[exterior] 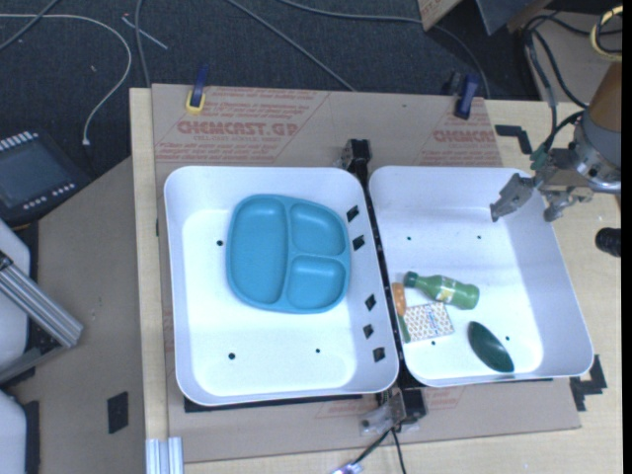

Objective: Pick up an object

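While the gripper (529, 197) hung with fingers spread and nothing between them over the right bin's (464, 191) far edge, the green bottle (443, 288) lay well apart toward the near left, long axis roughly crosswise, beside a patterned packet (429, 321) and a dark green oval object (490, 347).

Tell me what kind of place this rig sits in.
Likely a robotics lab bench: two white bins side by side on a clamped board, loose cables on dark carpet, and the arm's hand over the right bin.
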